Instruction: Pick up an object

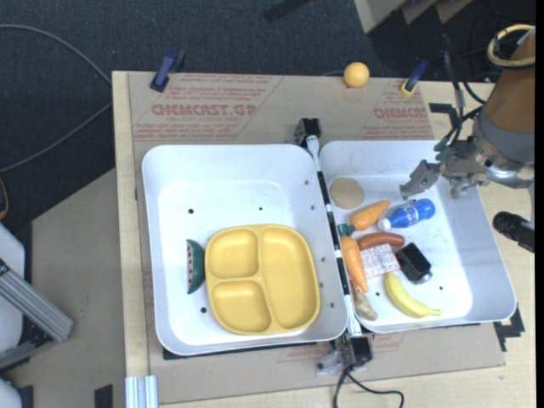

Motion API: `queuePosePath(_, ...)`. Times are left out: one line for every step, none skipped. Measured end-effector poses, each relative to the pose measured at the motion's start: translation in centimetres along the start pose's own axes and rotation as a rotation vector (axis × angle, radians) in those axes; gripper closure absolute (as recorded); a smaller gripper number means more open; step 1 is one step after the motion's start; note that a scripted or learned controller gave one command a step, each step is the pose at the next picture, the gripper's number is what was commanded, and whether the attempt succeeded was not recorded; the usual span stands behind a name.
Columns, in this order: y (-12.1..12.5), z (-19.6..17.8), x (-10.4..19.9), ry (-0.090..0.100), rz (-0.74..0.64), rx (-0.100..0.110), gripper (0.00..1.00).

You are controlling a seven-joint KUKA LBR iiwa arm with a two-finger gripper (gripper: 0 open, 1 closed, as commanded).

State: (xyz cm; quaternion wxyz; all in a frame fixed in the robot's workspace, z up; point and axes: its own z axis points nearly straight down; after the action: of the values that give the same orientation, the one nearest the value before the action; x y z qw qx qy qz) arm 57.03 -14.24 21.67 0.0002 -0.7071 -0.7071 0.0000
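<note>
My gripper (443, 182) hangs over the far right part of the right bin (476, 253), its two grey fingers spread open with nothing between them. Just below and left of it lies a blue bottle (410, 214) with a white cap. Beside the bottle are a small orange carrot (371, 215) and a round beige disc (347, 192). Nearer the front lie a brown sausage (381, 240), a black block (414, 262), a yellow banana (408, 297), a long carrot (354, 263) and a red-and-white packet (379, 262).
The left bin (170, 185) holds a yellow divided plate (259, 277) and a watermelon slice (194, 266) at its left. An orange ball (356, 74) and blue clamps (164, 70) sit on the bench's far edge. The arm's orange band (514, 109) rises at the right.
</note>
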Motion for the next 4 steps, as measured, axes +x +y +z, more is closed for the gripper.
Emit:
queuePosePath(1.0,7.8,2.2,0.001,0.000,0.002,0.00)
queuePosePath(-1.2,12.2,4.6,0.001,0.000,0.002,0.00)
queuePosePath(0.8,13.2,4.5,0.000,0.000,-0.001,0.00)
queuePosePath(-3.1,13.2,3.8,0.000,0.001,0.001,0.00)
